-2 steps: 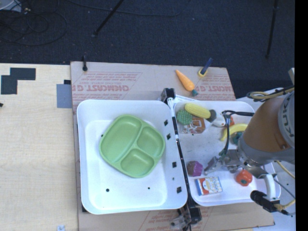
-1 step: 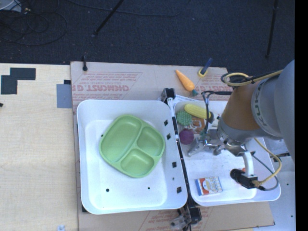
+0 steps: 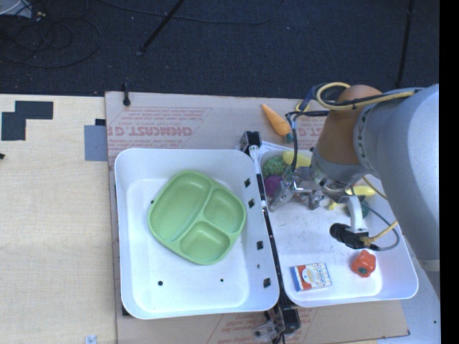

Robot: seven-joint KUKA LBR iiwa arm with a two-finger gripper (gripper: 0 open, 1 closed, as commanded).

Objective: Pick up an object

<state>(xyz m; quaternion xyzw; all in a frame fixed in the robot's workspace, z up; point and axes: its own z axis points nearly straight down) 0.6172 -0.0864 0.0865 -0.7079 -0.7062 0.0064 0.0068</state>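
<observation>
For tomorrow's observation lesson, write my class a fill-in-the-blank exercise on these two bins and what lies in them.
1. The green divided plate lies in the ____ bin.
2. The plate has ____ compartments.
3. The small carton lies in the ____ bin.
4. The carrot lies ____ the bins, on the cardboard.

Missing words: left; three; right; outside
</observation>
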